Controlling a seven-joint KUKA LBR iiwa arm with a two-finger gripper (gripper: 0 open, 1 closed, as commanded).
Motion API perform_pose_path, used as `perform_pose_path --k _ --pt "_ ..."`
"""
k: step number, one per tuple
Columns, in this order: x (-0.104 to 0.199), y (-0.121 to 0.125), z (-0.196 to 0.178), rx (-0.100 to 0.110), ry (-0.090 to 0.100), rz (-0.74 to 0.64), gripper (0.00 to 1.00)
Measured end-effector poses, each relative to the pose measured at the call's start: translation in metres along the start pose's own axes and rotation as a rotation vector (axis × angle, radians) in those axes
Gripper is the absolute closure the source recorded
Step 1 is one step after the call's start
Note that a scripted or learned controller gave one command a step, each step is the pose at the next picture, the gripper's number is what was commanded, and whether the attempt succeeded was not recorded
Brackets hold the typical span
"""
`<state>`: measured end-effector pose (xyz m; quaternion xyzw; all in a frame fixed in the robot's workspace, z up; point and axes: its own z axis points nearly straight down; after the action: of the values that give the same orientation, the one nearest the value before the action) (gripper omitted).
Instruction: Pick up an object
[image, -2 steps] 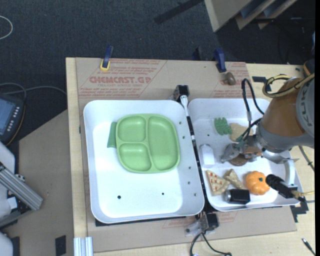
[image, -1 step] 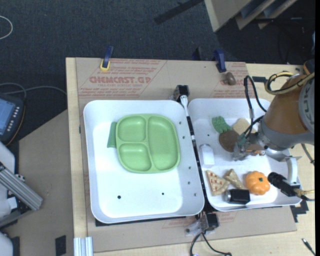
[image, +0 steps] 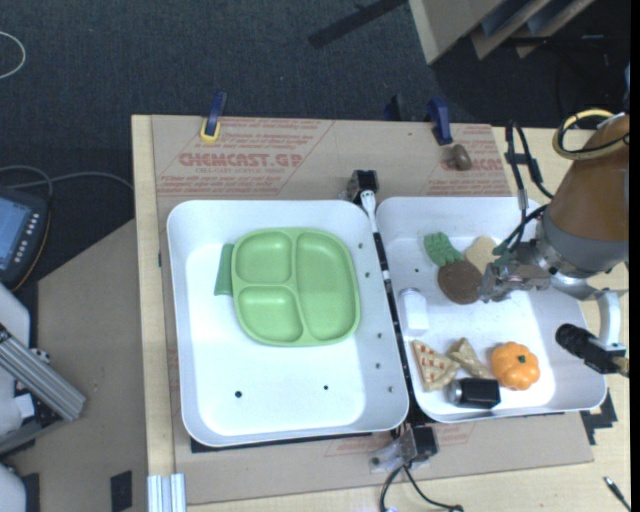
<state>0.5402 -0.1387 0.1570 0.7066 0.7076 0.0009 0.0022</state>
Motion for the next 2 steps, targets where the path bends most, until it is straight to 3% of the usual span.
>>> perform_pose_path --k 1,2 --pt "-0.010 0.001 -0.050 -0.003 -0.001 0.001 1.00" --pt "-0.011 0.002 -0.069 0.000 0.000 0.000 1.00"
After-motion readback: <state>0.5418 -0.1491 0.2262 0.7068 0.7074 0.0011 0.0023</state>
